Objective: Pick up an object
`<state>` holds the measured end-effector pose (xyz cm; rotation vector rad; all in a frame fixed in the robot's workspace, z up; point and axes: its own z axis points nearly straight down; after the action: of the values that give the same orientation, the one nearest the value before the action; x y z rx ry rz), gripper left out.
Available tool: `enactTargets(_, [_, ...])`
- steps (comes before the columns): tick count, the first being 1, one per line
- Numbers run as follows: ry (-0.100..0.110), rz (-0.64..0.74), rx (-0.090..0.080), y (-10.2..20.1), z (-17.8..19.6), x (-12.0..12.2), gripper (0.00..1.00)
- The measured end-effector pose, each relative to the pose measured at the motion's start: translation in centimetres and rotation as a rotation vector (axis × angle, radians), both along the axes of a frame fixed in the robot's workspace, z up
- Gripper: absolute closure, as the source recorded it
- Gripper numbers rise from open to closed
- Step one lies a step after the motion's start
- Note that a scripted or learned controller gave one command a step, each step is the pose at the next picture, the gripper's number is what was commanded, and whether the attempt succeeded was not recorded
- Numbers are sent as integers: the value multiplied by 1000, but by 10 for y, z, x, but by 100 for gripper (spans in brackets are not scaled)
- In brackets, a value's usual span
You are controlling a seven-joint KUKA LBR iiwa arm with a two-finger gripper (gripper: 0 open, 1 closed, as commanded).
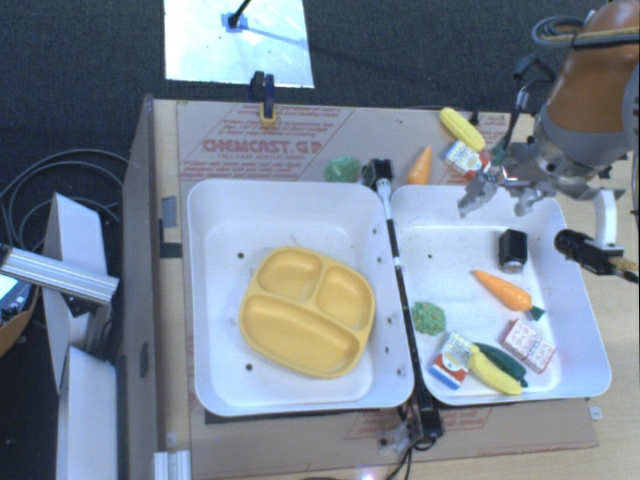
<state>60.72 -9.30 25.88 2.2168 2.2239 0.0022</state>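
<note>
**Gripper over the right bin's far edge**

While the carrot [503, 290] lies mid-bin in the right bin [590, 368], beside a black cylinder [513, 249], the gripper [500, 196] hangs over the bin's far edge, fingers spread, holding nothing. A yellow tray [308, 311] sits in the left bin [215, 268].

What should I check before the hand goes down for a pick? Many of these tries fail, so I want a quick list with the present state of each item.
1. Hand free of any object: ok, nothing shows between its fingers.
2. Hand over the bin with objects: ok, it hangs at the far edge of the right bin.
3. Target straight below the hand: not ok, bare bin floor lies there; the black cylinder sits nearer the camera.
4. Cylinder free of neighbours: ok, it stands apart from the carrot.
5. Near-corner objects separable: not ok, the banana and dark green vegetable touch.
6. Finger opening wide enough: cannot tell.
</note>
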Motion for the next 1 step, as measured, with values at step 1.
enactTargets(1, [3, -7, -3, -54, -16, -20, 0])
